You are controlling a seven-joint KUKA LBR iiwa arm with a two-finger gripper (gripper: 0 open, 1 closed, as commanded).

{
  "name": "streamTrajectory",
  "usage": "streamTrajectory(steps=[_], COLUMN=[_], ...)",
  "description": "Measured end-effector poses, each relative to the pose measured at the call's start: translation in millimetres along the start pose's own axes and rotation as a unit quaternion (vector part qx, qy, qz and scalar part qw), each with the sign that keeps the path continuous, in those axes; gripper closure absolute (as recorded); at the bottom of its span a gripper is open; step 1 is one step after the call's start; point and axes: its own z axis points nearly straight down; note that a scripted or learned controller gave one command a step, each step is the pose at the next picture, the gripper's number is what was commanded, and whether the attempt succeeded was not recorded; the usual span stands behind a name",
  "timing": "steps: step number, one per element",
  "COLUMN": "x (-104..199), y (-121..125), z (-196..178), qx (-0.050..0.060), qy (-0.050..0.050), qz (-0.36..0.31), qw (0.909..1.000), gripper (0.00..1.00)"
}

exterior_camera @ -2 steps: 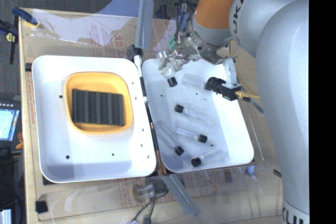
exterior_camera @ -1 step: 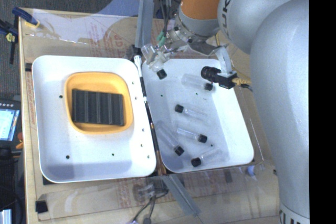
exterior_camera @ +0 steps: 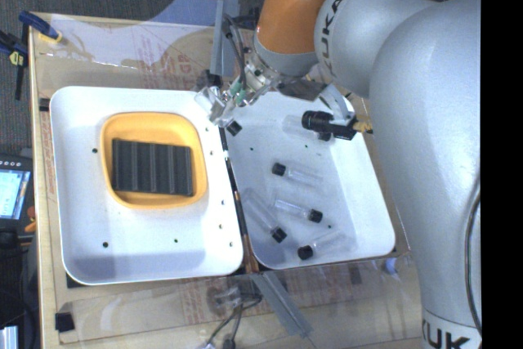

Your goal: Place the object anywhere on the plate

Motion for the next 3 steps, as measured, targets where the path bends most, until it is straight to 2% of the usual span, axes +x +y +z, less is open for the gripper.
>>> streamTrajectory(steps=[1, 2, 3], x=[29, 28, 67], y=[0, -1, 38], z=[-1, -1, -2], qx=[0.000, 0.000, -0.002], qy=[0.000, 0.000, -0.003], qz=[-0.133, -0.132, -0.151], qw=[0.9912, 0.9912, 0.9885], gripper=[1.00, 0.00, 0.00])
